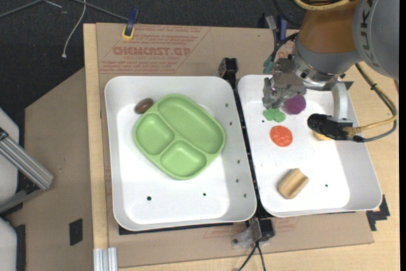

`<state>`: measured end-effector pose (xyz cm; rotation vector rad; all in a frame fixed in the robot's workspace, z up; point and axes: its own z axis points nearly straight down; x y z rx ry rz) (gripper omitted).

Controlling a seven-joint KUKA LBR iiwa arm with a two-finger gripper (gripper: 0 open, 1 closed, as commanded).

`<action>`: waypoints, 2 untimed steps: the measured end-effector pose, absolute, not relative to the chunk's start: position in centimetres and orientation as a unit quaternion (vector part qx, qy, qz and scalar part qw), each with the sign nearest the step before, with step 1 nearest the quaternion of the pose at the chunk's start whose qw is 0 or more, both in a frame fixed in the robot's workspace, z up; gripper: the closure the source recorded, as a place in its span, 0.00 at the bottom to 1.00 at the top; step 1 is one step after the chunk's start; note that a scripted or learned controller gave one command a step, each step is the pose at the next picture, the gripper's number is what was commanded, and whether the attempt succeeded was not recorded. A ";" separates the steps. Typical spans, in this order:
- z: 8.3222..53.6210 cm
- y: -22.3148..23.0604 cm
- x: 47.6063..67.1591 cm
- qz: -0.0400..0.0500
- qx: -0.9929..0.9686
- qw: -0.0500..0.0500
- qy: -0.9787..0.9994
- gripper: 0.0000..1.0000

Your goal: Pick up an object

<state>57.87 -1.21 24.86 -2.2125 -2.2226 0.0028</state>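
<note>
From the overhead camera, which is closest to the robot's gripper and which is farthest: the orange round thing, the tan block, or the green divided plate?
Measured from the gripper in the right bin:
1. Orange round thing, just below the gripper in the same bin.
2. Tan block, farther down, near that bin's front.
3. Green divided plate, across in the left bin.

Bright, even overhead light, soft shadows, mildly grainy but sharp throughout.
</note>
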 end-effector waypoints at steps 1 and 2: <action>24.1 4.5 56.5 0.000 -0.705 0.002 -0.709 1.00; 21.8 8.6 53.6 0.002 -0.705 0.003 -0.709 1.00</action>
